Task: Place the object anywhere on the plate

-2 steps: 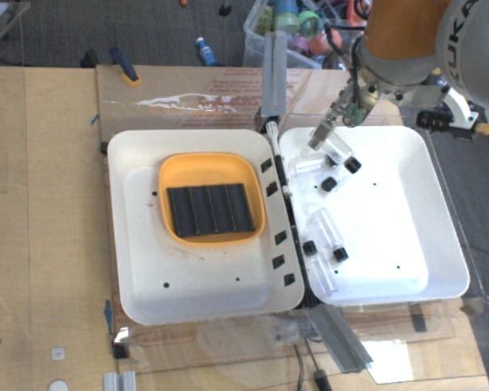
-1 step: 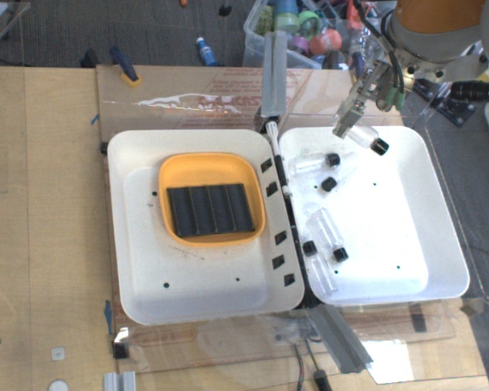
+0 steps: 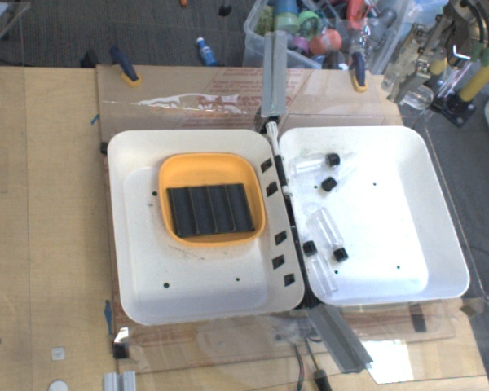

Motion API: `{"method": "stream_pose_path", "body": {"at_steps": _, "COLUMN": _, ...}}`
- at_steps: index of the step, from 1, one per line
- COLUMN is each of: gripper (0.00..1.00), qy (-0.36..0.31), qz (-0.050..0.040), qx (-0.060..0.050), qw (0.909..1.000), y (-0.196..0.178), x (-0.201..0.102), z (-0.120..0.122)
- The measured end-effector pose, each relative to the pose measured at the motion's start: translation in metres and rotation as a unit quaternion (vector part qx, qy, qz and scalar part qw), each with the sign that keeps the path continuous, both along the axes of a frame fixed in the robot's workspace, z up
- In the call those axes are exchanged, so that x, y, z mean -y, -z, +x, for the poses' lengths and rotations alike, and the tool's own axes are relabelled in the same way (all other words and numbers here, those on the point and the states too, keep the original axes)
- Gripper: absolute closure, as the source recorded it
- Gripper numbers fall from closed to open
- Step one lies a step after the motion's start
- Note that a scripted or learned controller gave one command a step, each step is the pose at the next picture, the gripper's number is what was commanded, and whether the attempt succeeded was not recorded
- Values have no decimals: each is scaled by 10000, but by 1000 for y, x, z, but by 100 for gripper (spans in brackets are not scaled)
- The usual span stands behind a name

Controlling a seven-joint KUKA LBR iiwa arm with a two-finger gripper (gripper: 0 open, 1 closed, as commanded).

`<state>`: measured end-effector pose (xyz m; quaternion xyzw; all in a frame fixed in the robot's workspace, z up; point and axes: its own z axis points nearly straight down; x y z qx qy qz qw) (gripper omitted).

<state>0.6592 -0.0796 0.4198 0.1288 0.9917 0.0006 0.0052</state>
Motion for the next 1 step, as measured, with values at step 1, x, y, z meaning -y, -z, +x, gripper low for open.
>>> {"method": "stream_pose_path", "body": {"at_steps": 1, "gripper": 100, "qy": -1718, "qz": -17, "qx": 6, "qw": 9851, "y": -17, "x": 33, "z": -6}}
